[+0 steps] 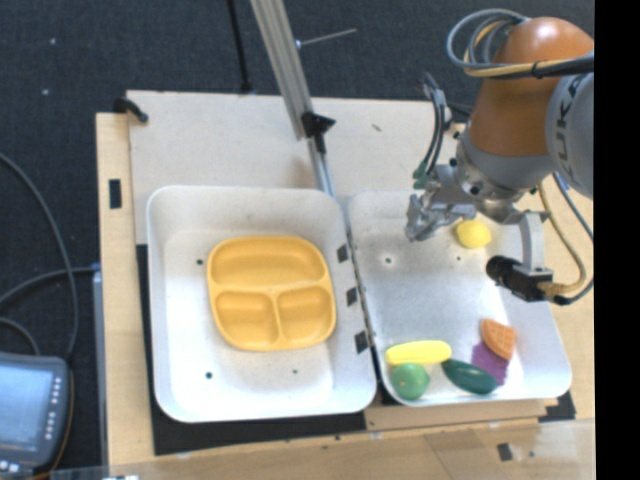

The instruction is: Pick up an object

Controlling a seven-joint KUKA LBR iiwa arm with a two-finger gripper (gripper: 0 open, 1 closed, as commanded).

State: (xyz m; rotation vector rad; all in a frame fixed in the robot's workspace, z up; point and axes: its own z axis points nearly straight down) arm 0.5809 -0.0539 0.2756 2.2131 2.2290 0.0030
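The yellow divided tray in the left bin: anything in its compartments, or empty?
Empty. The yellow divided tray lies flat in the left bin, and all three compartments show bare yellow. The toy foods are all in the right bin.

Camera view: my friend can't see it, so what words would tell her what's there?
A grey and orange robot arm's gripper hangs over the right bin, beside a yellow ball. Toy foods cluster at that bin's near edge: banana, lime, a dark green piece. The left bin holds a yellow tray.
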